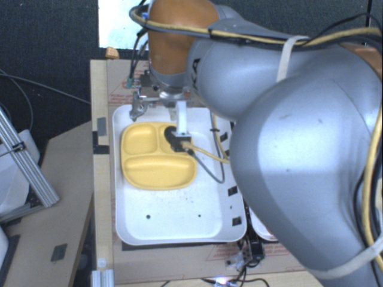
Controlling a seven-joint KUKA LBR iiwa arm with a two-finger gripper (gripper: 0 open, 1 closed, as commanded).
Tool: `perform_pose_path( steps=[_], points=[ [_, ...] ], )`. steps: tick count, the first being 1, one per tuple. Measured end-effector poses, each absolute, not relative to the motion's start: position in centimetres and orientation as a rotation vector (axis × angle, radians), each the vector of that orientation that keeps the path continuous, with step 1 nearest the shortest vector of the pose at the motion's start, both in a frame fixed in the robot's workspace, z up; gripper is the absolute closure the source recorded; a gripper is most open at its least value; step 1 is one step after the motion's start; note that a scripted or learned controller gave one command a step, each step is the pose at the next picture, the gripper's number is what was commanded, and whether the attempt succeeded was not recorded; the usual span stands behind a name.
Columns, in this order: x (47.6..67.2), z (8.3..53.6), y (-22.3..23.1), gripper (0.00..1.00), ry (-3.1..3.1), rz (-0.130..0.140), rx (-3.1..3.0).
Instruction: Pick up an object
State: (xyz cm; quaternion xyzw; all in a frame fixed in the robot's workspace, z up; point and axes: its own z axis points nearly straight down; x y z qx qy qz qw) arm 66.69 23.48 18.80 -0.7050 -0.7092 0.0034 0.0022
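Yellow divided tray [157,160] flat on the floor of the left white bin [179,226], in its far half and nearer its left wall. Three wells: two small ones on the far side, one wide one on the near side.

Hand [158,105] pointing down, poised over the bin's far edge, just beyond the tray's far rim. Open or closed: cannot tell from this slant. Not seen gripping the tray.

Directly above the hand, the orange band [176,23]. From there the grey arm [287,136] sweeping in from the right, broad and close to the camera, covering nearly all of the right bin [263,227]; just a pale sliver of that bin at the arm's lower edge.

Near half of the left bin plain white floor with a few dark specks.

Tan desk [99,178] showing as a strip along the bin's left side. Small brown block [111,52] at the desk's far left corner. Pale sheet [122,17] behind it against a dark backdrop. Aluminium rail [27,166] off to the left, well apart from the bins.
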Motion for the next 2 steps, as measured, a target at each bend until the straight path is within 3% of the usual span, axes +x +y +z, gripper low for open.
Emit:
perform_pose_path(
  steps=[1,2],
  points=[
    [67.18,10.19,23.42,0.00,-2.231,-0.013,-2.219],
    [67.14,10.72,22.64,1.00,-2.233,0.014,-2.227]
  ],
)
